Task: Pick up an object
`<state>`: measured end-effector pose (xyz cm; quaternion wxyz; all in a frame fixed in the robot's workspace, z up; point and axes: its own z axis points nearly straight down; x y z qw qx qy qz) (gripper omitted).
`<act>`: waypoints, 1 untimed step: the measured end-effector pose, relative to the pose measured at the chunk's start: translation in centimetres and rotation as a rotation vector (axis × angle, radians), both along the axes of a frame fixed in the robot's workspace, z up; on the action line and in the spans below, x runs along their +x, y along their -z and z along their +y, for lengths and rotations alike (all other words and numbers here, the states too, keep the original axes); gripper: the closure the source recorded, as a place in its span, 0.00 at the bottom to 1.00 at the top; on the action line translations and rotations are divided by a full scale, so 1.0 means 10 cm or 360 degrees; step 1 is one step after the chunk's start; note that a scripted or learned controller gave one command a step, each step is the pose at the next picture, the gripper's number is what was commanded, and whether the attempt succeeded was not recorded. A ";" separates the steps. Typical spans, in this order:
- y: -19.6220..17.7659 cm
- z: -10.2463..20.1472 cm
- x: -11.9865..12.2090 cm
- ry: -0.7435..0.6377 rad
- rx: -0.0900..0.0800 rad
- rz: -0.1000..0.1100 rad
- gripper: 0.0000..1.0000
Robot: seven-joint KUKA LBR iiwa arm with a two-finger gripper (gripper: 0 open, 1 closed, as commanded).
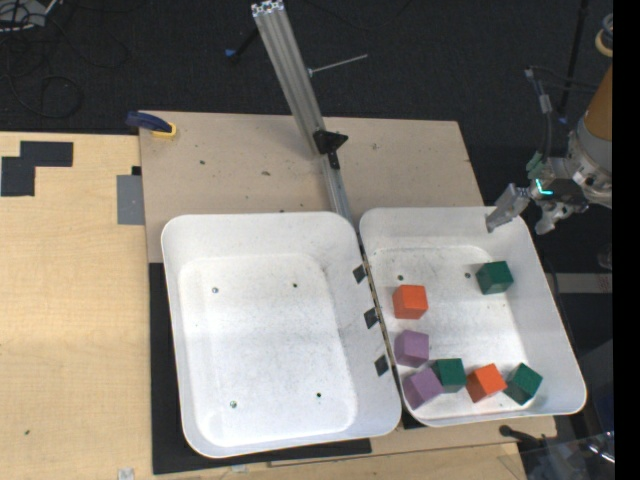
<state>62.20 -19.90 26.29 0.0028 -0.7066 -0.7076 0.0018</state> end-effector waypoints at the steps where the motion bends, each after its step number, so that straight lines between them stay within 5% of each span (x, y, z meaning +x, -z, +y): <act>1: -0.02 0.00 0.01 -0.0005 -0.0002 -0.0005 0.00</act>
